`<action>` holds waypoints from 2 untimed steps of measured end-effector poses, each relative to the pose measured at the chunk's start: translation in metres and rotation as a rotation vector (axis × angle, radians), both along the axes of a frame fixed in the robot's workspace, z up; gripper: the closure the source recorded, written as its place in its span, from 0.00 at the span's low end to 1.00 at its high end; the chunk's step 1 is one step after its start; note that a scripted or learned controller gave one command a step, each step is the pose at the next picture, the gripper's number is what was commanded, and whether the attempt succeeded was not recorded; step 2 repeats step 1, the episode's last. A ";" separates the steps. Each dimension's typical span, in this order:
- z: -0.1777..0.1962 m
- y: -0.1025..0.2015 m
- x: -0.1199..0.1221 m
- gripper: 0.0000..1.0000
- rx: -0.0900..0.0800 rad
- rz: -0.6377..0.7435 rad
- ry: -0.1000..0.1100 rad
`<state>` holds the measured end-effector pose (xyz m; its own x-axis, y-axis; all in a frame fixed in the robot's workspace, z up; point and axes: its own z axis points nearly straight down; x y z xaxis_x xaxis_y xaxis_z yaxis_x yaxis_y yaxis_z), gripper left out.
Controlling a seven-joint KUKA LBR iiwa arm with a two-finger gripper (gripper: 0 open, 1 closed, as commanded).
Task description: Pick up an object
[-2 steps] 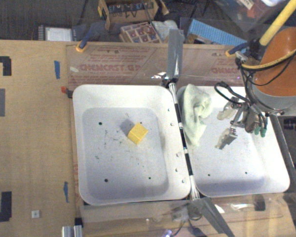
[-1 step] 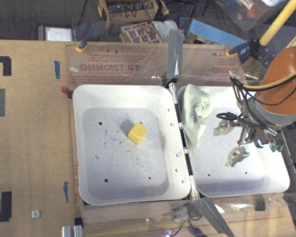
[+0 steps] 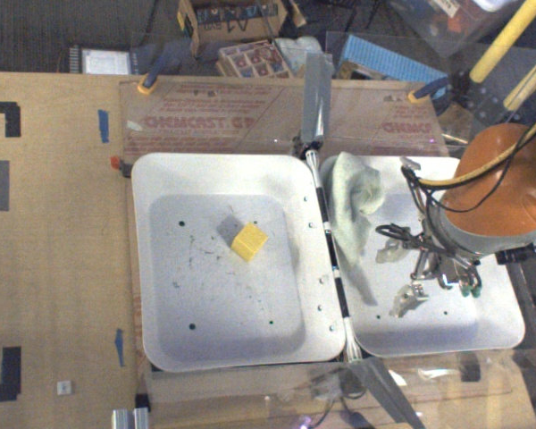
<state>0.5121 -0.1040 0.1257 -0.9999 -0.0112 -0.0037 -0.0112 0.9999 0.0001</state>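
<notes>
A small yellow block [image 3: 249,241] lies near the middle of the left bin [image 3: 161,329]. A pale green cloth [image 3: 352,193] is bunched against the upper left wall of the right bin [image 3: 491,333]. The arm reaches in from the right, and my gripper [image 3: 395,280] hangs over the floor of the right bin, below and to the right of the cloth. Its two fingers [image 3: 389,252] are spread apart, so it is open with nothing between them. It is well apart from the yellow block, across the divider between the bins.
A cardboard sheet [image 3: 223,119] lies behind the bins, with boxes and cables further back. The wooden bench [image 3: 54,266] extends to the left. Metal brackets [image 3: 314,105] sit at the seam between the bins, front and back.
</notes>
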 end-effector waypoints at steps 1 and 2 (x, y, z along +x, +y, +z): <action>-0.038 -0.028 -0.024 0.00 -0.001 0.300 -0.002; -0.038 -0.028 -0.024 0.00 -0.001 0.300 -0.002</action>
